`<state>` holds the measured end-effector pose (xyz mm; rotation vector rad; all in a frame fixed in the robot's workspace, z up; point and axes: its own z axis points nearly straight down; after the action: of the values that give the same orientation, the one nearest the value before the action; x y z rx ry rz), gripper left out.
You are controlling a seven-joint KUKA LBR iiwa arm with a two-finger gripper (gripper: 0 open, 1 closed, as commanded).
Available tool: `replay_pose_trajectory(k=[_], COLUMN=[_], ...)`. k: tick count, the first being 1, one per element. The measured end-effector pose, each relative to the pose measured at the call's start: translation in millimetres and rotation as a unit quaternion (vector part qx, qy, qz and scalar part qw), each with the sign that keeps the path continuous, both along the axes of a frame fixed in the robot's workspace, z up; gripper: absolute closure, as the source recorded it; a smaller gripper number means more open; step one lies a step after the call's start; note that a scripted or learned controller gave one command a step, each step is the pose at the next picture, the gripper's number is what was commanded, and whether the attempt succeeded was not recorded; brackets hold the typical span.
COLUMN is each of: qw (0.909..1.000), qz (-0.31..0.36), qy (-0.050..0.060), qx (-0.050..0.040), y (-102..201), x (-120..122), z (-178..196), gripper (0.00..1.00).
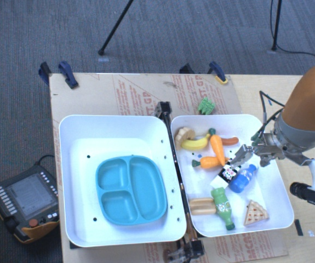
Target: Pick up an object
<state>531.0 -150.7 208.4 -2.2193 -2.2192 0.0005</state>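
Note:
My gripper (241, 156) hangs low over the middle of the right bin (272, 201), reaching in from the right. Just below its tip lies a small black-and-white box (229, 173), with a blue bottle (243, 178) beside it; I cannot tell whether the gripper touches either. To the left of the tip lie an orange carrot (217, 147) and a second orange piece (208, 162). A yellow banana (196, 143) and a red sausage (230, 141) lie toward the bin's far side. A green bottle (222, 206), a bun (202, 206) and a pizza slice (255, 213) lie at the near end.
The left bin (75, 147) holds a blue divided plate (131, 189). A green toy (205, 106) sits on the bench behind the right bin. Blue clamps (67, 74) grip the bench's far edge. A teach pendant (26, 201) lies on the floor at the left.

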Motion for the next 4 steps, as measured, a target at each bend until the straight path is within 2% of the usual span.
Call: replay_pose_trajectory(k=[1,2,3,4], qw=[1.0000,0.9999,0.9999,0.9967], qz=[-0.008,-0.010,-0.011,0.082], qy=[0.000,0.000,0.001,0.000], qx=[-0.0004,0.0005,0.0005,0.0000], y=[48,48,48,60], x=[52,52,52,58], z=[-108,-99,-99,-121], gripper=[0.00,1.00,0.00,0.00])
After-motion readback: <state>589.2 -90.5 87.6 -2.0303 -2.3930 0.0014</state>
